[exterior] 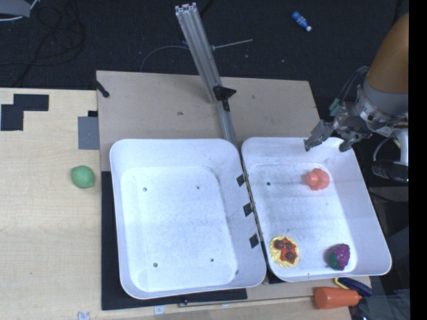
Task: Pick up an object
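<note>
The bench (40, 205) is carrying two shallow white bins side by side: the left bin (177, 219) and the right bin (313, 209), which are touching along their inner edges. The grey arm (387, 65) with its orange band is reaching in from the right, and a metal rail (203, 62) is slanting down toward the gap between the bins. The gripper (330, 139) is hanging over the right bin's far rim with its two fingers spread apart and nothing between them. An orange-red ball (317, 179) is lying in the right bin just below the gripper, apart from it. A purple bunch of grapes (339, 256) and a yellow disc with red spots (285, 251) are sitting near that bin's front edge. A green ball (83, 177) is resting on the bench left of the bins.
</note>
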Controlling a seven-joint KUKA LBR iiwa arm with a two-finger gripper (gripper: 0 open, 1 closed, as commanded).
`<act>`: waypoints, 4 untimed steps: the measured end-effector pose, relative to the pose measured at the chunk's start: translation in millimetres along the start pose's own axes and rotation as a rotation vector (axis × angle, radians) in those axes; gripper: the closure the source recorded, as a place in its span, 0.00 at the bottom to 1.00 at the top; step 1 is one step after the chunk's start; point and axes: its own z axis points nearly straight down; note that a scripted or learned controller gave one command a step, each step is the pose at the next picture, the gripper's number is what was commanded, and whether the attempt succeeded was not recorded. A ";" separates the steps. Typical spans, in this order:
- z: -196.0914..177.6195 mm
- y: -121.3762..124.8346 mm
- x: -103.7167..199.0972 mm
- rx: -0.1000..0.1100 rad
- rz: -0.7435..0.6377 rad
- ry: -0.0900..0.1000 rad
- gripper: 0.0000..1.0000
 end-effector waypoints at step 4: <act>151.8 4.2 4.0 0.000 0.000 0.000 1.00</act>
